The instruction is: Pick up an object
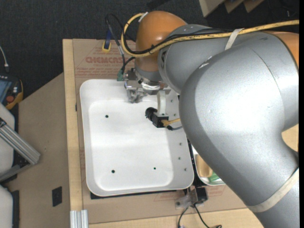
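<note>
White left bin [95,141] under the pincer [134,95], which hangs low at its far edge; finger state unclear. Nothing visibly picked, grasp pending.

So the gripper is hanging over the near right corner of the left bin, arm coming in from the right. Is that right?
Not quite. In the camera view the gripper is at the far edge of the left bin, near the middle of its back rim, not the near right corner. The arm does come in from the right.
</note>
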Action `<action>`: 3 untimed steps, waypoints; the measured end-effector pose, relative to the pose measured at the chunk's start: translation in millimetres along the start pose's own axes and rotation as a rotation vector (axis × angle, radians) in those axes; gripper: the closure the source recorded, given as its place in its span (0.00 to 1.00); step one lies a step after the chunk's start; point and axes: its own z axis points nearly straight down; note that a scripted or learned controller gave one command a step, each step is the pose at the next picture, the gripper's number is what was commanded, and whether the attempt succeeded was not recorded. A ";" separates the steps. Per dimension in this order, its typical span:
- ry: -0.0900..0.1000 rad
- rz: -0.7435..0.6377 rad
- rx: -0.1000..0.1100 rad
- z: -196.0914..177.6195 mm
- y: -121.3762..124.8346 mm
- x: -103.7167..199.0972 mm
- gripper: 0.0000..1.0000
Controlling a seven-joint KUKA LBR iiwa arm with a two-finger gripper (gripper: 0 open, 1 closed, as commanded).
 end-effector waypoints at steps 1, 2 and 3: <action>0.003 -0.001 -0.004 -113.3 -1.9 68.2 1.00; -0.002 0.007 0.011 -151.6 -62.8 29.2 1.00; 0.001 -0.001 0.008 -169.4 -113.6 77.2 1.00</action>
